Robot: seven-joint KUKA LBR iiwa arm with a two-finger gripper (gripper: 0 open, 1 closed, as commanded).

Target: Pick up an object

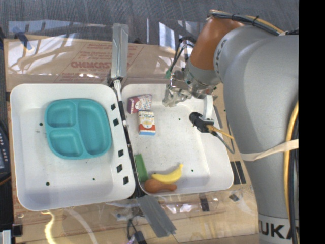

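Camera view, fixed above and looking down at a slant. Grey KUKA arm with an orange band is reaching in from the right, and its wrist is hanging over the far part of the right-hand shallow white bin. The jaws are sitting above bare bin floor close to the far wall. Whether they are open or closed cannot be told, and nothing is showing between them.

All the loose candidates are lying in this bin:
- A yellow banana and a brown rounded object are touching each other at the near wall.
- A green stick-shaped object is lying along the left wall, just beside them.
- An orange, white and blue small carton is lying flat left of centre.
- A dark red small packet is lying just beyond the carton and is the object nearest the jaws.

Judged from this layout, the approach step is under way and no object is being held. The next move is calling for a shift left until the jaws are over the packet or the carton. A straight descent with the jaws spread wider than the chosen object would follow. Both are lying low and flat, so the grip is likely needing to close near the bin floor.

Grey ribbed floor covering is running across the far side of the scene. The wooden bench is carrying a brown cardboard sheet with red print behind the bins. The left-hand shallow white bin is lying just beside the right one. It is holding a teal plastic divided plate, well apart from the jaws.
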